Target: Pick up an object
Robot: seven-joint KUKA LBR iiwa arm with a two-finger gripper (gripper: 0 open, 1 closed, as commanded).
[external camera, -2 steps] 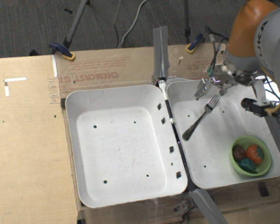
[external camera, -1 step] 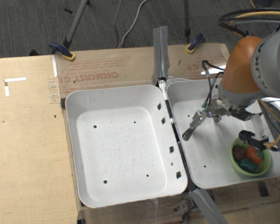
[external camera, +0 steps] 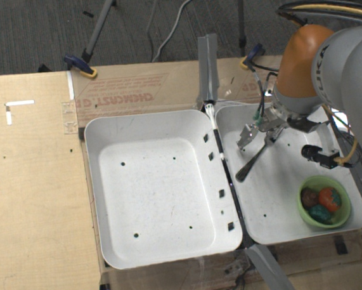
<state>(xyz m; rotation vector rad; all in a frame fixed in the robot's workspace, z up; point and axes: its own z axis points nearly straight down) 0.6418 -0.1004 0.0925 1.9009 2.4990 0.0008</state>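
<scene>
My gripper (external camera: pixel 250 136) hangs low over the upper left part of the right bin (external camera: pixel 284 223), at the end of the grey and orange arm reaching in from the right. A long dark utensil (external camera: pixel 250 164) lies slanted on the bin floor, its upper end running under the gripper and its lower end pointing at the bin's left wall. Whether the gripper touches it is unclear. A green bowl (external camera: pixel 325 202) with red, orange and teal pieces stands in the right bin's near right corner.
The left bin (external camera: pixel 110 199) sits beside the right one, with a dark divider (external camera: pixel 221 163) between them. A black part with a yellow cable (external camera: pixel 319 154) hangs off the arm above the bowl. Cardboard and a wooden bench top (external camera: pixel 32 187) surround the bins.
</scene>
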